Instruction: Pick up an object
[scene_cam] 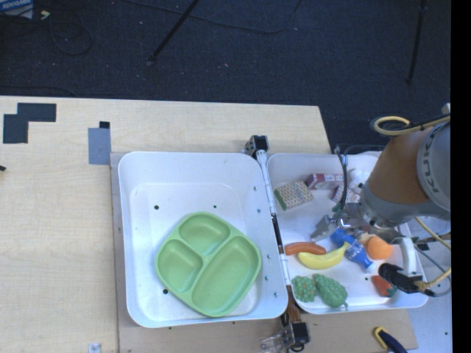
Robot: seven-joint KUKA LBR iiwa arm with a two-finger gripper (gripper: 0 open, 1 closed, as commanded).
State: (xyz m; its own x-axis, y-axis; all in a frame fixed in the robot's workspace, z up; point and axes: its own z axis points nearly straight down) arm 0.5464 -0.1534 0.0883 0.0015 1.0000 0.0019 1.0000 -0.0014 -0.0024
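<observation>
Pincer (329, 225) hangs over the right bin (324, 169) — its grip state I cannot tell.

A rounded grey arm (441, 164) is seen, banded broadly in orange (397, 171) above the wrist. Below the band a darker grey wrist section is fitted — cables are looped beside it, one yellowish. The gripper (335, 223) is made of bare silvery metal parts.
</observation>
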